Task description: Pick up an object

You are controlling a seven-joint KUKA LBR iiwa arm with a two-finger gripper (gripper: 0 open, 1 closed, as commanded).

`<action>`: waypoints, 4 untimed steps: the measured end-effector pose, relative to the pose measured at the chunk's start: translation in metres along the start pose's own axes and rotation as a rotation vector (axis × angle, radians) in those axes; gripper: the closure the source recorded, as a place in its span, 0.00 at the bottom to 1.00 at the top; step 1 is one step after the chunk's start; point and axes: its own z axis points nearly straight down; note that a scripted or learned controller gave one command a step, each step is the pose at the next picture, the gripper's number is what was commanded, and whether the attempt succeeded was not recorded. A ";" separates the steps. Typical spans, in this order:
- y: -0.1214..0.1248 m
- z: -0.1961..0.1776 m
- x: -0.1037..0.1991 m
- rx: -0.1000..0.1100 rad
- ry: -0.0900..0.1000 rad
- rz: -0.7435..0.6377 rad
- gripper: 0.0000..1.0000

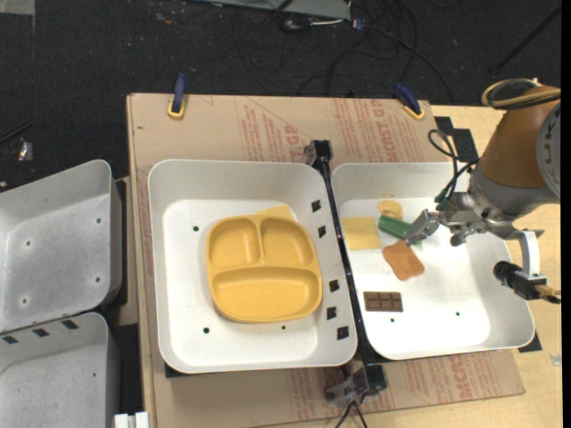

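Note:
The right bin (500, 315) holds several small items. A green stick-shaped object (395, 227) lies near its middle. Beside it are a pale yellow square slice (359, 234), a small yellow piece (389, 209), an orange-brown lump (403, 260) and a brown chocolate bar (384, 302). My gripper (444, 230) hangs low over the right bin, just right of the green object, with its fingers spread open. Its left finger (427, 225) is at the green object's right end. Nothing sits between the fingers.
The left bin (178, 328) carries a yellow compartment tray (264, 268). A black divider (337, 257) runs between the two bins. Grey metal panels (53, 239) lie left of the bench. Bare floor of the right bin shows toward its front right corner.

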 end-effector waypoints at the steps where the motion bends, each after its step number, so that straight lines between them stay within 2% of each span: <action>1: 0.001 -0.013 0.000 -0.005 -0.001 -0.001 1.00; 2: 0.001 -0.075 0.005 -0.009 -0.002 -0.004 1.00; 3: 0.002 -0.122 0.005 -0.010 -0.003 -0.004 1.00; 4: 0.016 -0.128 0.059 -0.006 0.000 -0.009 1.00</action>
